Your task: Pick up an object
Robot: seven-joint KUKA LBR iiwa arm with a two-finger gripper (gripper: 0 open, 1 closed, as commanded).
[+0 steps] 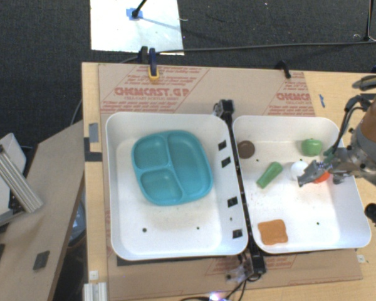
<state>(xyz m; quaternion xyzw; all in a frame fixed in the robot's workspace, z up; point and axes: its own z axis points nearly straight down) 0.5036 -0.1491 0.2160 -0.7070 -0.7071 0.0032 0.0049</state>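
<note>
One gripper [312, 174] is hovering low in the right bin [348, 224], its grip impossible to judge; a white ball [298, 168] is lying just beside it at nine o'clock, an orange object [322, 177] underneath.

arm [371, 137]: grey casing, orange band above the wrist; dark cable looped just behind the fingers; gripper [308, 175] grey metal, small, boxy.
</note>
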